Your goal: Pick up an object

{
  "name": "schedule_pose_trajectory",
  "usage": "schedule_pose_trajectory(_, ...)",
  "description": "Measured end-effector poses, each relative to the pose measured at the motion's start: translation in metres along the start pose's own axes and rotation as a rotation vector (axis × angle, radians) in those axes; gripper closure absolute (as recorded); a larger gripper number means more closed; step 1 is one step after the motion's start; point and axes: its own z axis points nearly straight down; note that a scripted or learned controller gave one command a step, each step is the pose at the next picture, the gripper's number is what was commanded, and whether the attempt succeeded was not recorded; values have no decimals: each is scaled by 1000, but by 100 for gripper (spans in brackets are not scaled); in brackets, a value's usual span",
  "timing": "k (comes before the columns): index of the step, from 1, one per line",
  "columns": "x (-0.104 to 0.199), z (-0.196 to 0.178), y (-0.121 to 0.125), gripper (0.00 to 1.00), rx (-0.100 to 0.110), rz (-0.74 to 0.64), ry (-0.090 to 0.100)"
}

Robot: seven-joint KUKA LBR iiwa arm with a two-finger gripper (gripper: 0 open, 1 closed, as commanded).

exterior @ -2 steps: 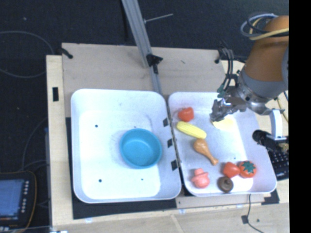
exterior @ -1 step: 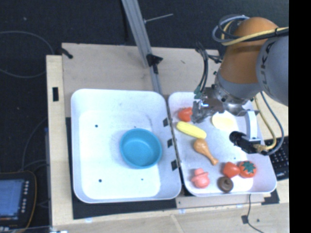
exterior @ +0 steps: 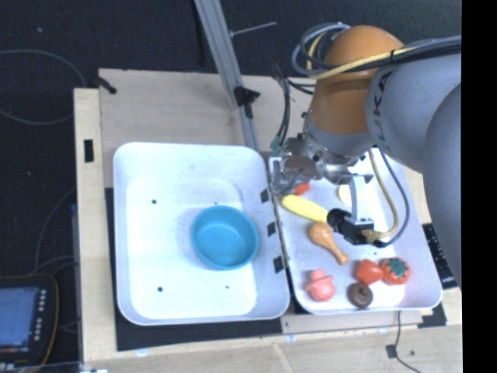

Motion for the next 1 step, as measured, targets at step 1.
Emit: schedule_pose_trajectory(1,53,-3,-7,100,0,-1,1)
